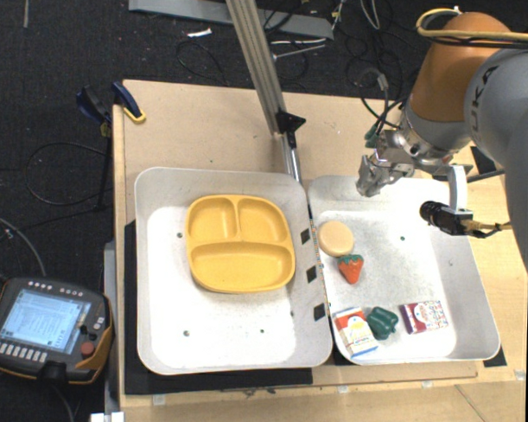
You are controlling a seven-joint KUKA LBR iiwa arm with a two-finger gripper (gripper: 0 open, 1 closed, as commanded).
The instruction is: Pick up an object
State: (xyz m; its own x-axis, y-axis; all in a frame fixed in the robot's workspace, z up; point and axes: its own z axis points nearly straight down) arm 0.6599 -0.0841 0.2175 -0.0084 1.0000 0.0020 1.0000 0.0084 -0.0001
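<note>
left bin (pixel 156 332) holds a yellow tray (pixel 240 244), long axis running left-right, clear of the walls. right bin (pixel 468 299) holds a tan disc (pixel 336 238) with a strawberry (pixel 352 268) just below it, leaf end up, tip pointing to the near edge. along the near edge lie a carton (pixel 354 331), a green piece (pixel 382 321) touching it, and a box (pixel 425 317). gripper (pixel 373 179) hangs over the bin's far-left corner, above the disc and apart from it; jaw state cannot be told.
</note>
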